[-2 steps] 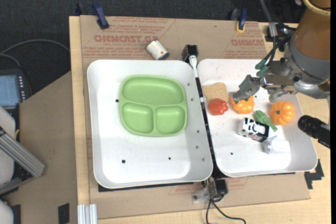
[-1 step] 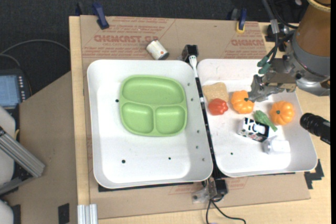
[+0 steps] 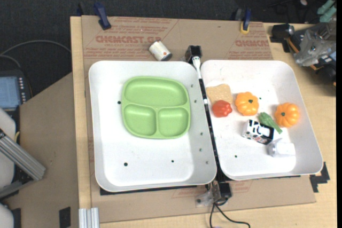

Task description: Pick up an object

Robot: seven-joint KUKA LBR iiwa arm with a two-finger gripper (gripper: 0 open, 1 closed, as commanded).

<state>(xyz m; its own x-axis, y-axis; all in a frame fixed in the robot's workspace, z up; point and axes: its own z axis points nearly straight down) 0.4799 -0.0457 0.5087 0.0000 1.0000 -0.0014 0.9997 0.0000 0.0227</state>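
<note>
Task status: not started. Nothing is lifted; every object lies at rest in the bins. My gripper (image 3: pixel 315 45) sits off the bench's (image 3: pixel 80 115) far right corner, well apart from the objects, and I cannot tell how it is set.

The right bin (image 3: pixel 304 115) holds the candidates: two glossy orange ribbed pumpkins (image 3: pixel 247 103) (image 3: pixel 287 114), a smooth red pepper-shaped toy (image 3: pixel 222 109), a flat tan bread slice (image 3: pixel 218 93), a black-and-white cow-patterned item (image 3: pixel 259 131) and a small grey block (image 3: pixel 282 149).

The left bin (image 3: pixel 107 157) holds a matte green three-compartment tray (image 3: pixel 156 107).
</note>
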